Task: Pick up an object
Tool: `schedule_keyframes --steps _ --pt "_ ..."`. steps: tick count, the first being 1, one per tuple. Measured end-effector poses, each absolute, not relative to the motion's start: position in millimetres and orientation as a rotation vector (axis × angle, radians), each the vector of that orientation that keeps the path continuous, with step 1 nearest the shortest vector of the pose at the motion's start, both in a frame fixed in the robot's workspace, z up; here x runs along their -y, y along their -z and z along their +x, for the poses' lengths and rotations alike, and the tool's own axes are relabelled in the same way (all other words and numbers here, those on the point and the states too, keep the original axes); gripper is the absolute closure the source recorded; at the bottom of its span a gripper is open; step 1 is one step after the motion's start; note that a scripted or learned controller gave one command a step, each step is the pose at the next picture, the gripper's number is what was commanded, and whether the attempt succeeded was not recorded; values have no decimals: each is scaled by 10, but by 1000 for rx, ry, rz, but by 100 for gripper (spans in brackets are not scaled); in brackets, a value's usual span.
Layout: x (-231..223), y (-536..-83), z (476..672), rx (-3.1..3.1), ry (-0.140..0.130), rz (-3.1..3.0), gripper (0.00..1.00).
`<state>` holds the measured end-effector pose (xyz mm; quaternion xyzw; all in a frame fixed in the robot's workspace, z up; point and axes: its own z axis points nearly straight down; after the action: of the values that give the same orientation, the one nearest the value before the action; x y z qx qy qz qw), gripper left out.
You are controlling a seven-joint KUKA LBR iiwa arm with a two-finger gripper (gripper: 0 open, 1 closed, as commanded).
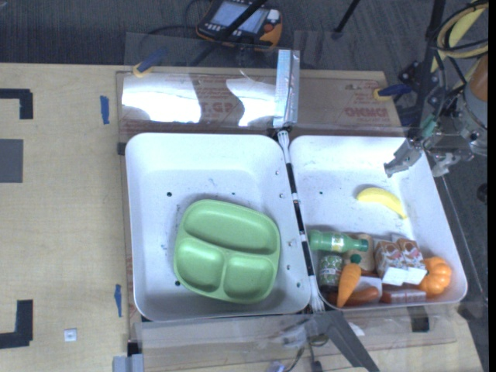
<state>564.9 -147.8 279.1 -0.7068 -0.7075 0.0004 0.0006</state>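
Gripper (404,161) sits over the upper right edge of the right bin (333,157), at the end of the arm coming in from the right. Fingers are too small and blurred to read, so I cannot tell how far open it is; nothing visible between them.

Nearest candidate: banana (381,200), lying alone on bare bin floor, just below and left of the gripper, well apart from the rest. Judged light, stiff (likely plastic toy), smooth and curved, so it may roll or slip in a 2-finger pinch. Best hold is probably across the thick middle, fingers set crosswise to its long axis.

Remaining items crowd the lower edge of the same bin: green bottle (338,242) on its side, carrot (350,281) leaning across others, 1 small printed box (399,256), orange fruit (436,276). All touching or overlapping (poor finger clearance).

Left bin (155,161) holds a green tray (227,248) with 3 compartments; wide and flat, awkward for this gripper.

Hard to make out: items beneath the carrot and bottle merge into a dark and red jumble; box labels unreadable; glare on the panel behind the bins.
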Motion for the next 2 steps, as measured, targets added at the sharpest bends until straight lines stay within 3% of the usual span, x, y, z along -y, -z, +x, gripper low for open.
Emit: schedule_keyframes --steps 1,2 --pt "1757 -1903 5733 2248 0 -2194 0" --pt "1975 -949 5947 2430 2 -1993 0"
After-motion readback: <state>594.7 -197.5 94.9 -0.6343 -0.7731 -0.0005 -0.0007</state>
